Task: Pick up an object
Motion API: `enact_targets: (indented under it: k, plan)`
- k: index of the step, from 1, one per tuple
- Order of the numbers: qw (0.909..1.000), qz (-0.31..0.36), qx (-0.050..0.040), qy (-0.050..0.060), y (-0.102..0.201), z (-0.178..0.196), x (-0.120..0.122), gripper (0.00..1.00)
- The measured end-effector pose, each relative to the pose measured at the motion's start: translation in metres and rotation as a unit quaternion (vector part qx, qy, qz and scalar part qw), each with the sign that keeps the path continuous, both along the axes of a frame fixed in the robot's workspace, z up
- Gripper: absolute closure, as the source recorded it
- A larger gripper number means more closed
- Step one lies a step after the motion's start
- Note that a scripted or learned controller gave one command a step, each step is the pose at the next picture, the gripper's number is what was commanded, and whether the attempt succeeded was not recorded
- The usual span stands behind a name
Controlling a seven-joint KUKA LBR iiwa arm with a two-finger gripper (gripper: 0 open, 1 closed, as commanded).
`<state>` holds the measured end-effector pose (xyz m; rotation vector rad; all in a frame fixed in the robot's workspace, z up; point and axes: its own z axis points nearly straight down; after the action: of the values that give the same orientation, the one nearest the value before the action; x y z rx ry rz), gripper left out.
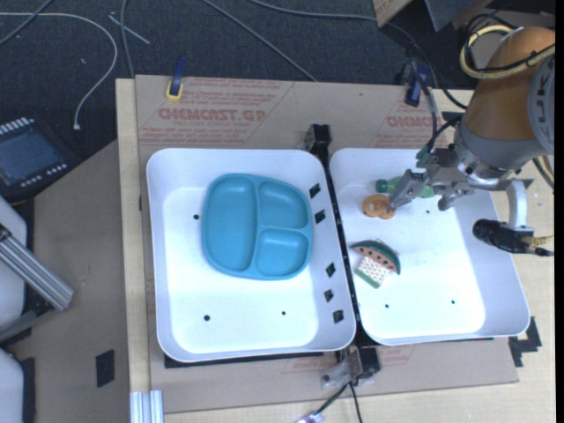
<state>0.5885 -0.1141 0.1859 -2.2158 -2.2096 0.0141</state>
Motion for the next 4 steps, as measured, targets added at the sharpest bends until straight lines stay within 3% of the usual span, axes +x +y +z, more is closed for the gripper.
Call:
enact_targets:
  k: [1, 3, 4]
  plan:
    - [1.0, 0.001, -0.0008, -0.007, 0.0, 0.007, 0.003, 0.0]
    - [1.0, 0.001, 0.0001, -0.005, -0.003, -0.098, -0.008, 0.0]
    - [1.0, 0.001, -0.0003, -0.008, -0.003, -0.084, -0.007, 1.0]
